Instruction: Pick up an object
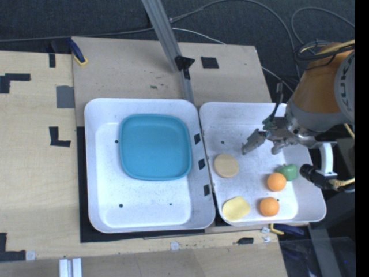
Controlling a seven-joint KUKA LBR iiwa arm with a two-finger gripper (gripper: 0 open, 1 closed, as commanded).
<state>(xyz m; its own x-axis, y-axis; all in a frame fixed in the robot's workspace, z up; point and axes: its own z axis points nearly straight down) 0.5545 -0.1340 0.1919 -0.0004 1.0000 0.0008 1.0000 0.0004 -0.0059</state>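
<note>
1. Claw (262,143) hanging over the upper middle of the right bin (230,111), fingers spread, nothing between them
2. Nearest candidate: a pale tan round piece (226,166) lying flat on the right bin's floor, just below and left of the claw, apart from it
3. Likely light and rigid, low in profile; best taken across its width with the fingers straddling the edges, coming straight down
4. Judged risk: smooth rounded rim could slide out of a shallow pinch, so a grip low on the sides seems wiser
5. Yellow rounded piece (236,208) near the bin's front edge, close to the wall, leaving less room for a finger on that side
6. Two orange balls (276,182) (268,206) toward the right, probably prone to rolling when nudged; a small green item (287,171) touching or just beside the upper ball, crowding any grasp there
7. Tan piece well apart from its neighbours, so little standing in the way
8. Left bin (101,154) holding a blue square plate (154,146), well clear of the claw
9. Dark cables trailing over the surface behind the tabletop (34,154), no obstacle
</note>
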